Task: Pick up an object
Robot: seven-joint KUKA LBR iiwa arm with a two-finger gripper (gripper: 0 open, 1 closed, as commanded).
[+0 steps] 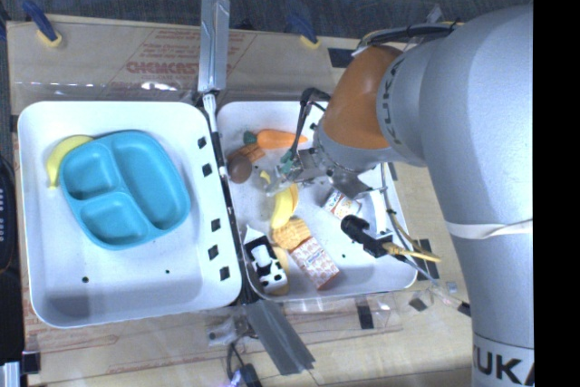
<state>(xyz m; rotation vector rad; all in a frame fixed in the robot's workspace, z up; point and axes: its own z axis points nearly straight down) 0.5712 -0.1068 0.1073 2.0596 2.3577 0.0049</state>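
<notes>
the hand [292, 166] hangs low in the right bin [399, 281], just above the banana [285, 206]; its grip seems hidden, so i cannot tell its state.

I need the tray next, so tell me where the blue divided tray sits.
The blue divided tray lies in the left bin, toward its upper middle, with a yellow object tucked under its upper-left corner.
</notes>
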